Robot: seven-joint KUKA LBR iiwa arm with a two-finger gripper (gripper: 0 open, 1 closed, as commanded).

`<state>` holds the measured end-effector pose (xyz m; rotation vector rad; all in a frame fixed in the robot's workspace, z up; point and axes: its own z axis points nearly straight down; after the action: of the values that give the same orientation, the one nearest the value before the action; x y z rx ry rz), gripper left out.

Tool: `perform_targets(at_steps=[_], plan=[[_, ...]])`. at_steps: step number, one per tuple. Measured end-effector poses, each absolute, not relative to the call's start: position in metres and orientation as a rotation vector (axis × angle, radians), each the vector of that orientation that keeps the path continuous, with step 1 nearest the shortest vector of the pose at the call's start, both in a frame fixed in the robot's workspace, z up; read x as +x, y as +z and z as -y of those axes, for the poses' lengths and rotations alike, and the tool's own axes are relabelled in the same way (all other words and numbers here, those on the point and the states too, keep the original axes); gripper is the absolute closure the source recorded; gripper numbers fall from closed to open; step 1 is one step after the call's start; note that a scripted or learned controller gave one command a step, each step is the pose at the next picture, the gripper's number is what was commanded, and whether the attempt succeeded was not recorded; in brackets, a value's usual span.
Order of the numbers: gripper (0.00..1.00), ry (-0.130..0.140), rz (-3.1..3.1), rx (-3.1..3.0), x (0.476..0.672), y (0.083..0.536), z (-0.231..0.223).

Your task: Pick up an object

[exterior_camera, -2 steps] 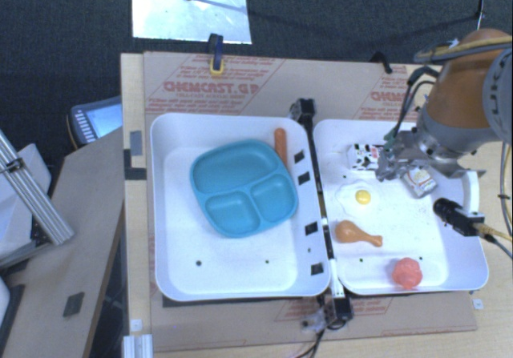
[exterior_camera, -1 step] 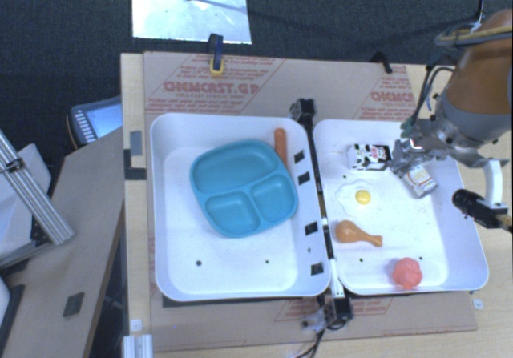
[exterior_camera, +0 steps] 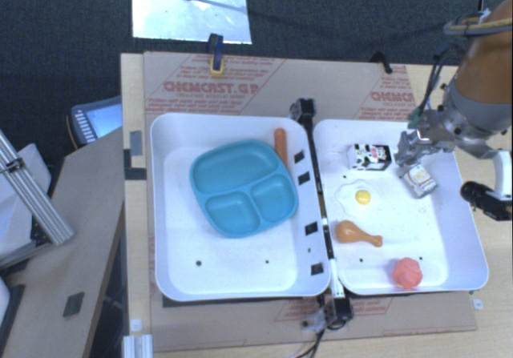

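Jar (exterior_camera: pixel 419 180), a small white one lying tilted near the right bin's (exterior_camera: pixel 473 256) far right corner, looks like the target. The gripper (exterior_camera: pixel 407 152) hangs just above and beside it; whether it is released or clenched I cannot tell. My read: the approach step, nothing lifted yet. Next it would need to centre over the jar and descend. Right bin: one jar, one carton (exterior_camera: pixel 369 157), one egg (exterior_camera: pixel 359 197), one drumstick (exterior_camera: pixel 357 233), one pink ball (exterior_camera: pixel 407 272). Left bin (exterior_camera: pixel 172 268): one blue tray (exterior_camera: pixel 243 187), one sausage (exterior_camera: pixel 280 146).

Grey arm (exterior_camera: pixel 481 112), orange band (exterior_camera: pixel 490 68), metallic tool (exterior_camera: pixel 410 148), details blurry.
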<state>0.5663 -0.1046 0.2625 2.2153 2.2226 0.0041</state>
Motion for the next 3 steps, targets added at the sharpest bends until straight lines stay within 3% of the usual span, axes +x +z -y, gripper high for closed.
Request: perform_targets(at_steps=[2,3], plan=[[1.00,0.005,-2.231,2.210,0.601,0.240,0.010],[1.00,0.003,-2.233,2.211,0.607,0.225,-0.046]])
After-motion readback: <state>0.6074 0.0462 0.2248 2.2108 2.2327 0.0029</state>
